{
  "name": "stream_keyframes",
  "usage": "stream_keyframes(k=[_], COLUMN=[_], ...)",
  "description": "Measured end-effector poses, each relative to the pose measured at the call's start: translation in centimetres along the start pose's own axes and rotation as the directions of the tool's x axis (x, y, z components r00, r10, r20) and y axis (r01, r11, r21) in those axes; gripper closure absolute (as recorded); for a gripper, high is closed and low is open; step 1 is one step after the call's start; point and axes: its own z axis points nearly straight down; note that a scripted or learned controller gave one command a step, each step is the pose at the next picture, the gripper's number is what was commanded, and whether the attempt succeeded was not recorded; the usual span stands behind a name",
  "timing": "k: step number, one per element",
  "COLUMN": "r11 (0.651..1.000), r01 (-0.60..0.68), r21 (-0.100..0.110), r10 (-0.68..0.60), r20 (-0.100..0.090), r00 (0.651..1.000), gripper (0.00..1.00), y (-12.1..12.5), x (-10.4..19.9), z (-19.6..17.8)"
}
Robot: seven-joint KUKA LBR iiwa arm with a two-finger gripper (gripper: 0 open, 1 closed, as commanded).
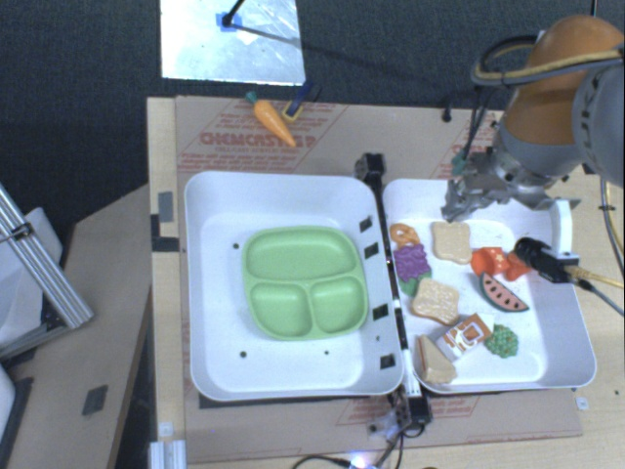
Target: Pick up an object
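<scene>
Hovering our two-finger gripper [459,206] above the pale toast-shaped slice [451,242] in the right white bin [566,360], grip state unclear, we should descend squarely, avoiding the pretzel [402,234].

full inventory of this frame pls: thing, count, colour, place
bins: 2, white, side by side on bench
divided plate: 1, green, left bin
carrot: 1, orange, on cardboard behind bins
pretzel: 1, orange-brown, right bin, far left
grapes: 1, purple, right bin, left side
bread slices: 2, tan, right bin
watermelon slice: 1, red, right bin, right side
red piece: 1, right bin
broccoli: 1, green, right bin, near side
small carton: 1, white and orange, right bin
claw: 1, grey, over right bin's far edge
</scene>
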Motion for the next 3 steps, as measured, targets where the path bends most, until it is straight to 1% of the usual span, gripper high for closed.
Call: stream_keyframes(k=[1,2,3], r11=[1.000,1.000,1.000], r01=[-0.001,-0.002,-0.003], r21=[0.001,0.001,0.005], r10=[0.001,0.002,0.003], r20=[0.000,0.001,0.001], r00=[1.000,1.000,1.000], gripper=[1.00,1.00,1.00], y=[4.25,5.25,4.34], x=[2.10,2.07,2.34], z=[0.50,0.72,1.12])
